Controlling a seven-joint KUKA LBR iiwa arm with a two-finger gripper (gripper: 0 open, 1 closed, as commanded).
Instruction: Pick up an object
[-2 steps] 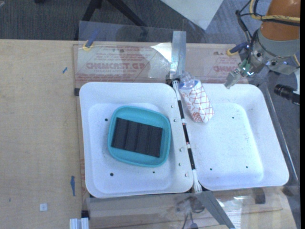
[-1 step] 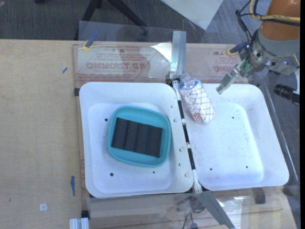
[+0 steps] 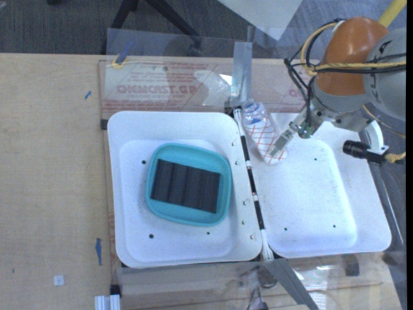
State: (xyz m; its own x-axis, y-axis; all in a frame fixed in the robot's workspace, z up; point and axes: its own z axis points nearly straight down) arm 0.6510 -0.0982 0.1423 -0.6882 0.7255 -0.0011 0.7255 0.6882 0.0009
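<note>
A small clear plastic bottle point(image 3: 261, 131) with a red criss-cross label lies in the far left corner of the right bin point(image 3: 322, 199), against the divider between the bins. My gripper point(image 3: 281, 144) reaches down from the right, and its tip is at the near right end of the bottle, touching or just over it. In the left bin point(image 3: 129, 237) sits a teal rectangular tray point(image 3: 188, 183) with a dark ribbed insert, apart from the gripper.
The arm's orange band point(image 3: 348, 44) and grey wrist hang over the far right of the right bin, with black and yellow cables around them. A clear plastic sheet point(image 3: 168, 86) lies behind the bins. Bare wooden bench point(image 3: 51, 173) extends to the left.
</note>
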